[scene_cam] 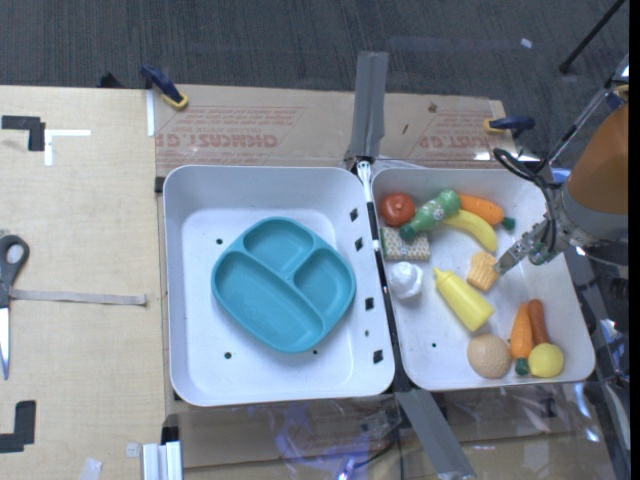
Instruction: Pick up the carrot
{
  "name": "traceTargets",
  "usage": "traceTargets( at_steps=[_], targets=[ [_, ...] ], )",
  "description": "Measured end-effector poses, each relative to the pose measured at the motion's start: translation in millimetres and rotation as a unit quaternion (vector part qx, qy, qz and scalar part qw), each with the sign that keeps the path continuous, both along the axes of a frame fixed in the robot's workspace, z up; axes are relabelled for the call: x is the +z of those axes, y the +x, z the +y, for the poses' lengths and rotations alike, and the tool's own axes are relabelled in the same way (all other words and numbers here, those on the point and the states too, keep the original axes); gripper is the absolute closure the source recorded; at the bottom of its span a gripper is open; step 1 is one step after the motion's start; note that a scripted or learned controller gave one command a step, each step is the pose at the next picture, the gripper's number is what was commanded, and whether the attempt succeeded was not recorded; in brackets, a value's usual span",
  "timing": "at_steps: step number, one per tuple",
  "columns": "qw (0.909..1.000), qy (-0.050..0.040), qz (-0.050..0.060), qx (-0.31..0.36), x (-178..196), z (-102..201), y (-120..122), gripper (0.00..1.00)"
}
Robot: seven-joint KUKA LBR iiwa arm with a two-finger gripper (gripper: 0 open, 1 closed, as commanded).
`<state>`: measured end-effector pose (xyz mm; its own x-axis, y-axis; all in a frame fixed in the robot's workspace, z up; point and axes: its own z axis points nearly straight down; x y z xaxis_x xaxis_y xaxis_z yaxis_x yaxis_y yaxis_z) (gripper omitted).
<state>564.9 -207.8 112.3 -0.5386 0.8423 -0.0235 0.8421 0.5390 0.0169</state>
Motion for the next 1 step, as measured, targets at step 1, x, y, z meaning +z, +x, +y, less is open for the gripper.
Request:
traceTargets(
  at_steps=[1],
  targets=[
    [0.9943, 0.0035, 0.012, 0.106, -19.5, 17.6, -55.3, 1.00]
  ],
)
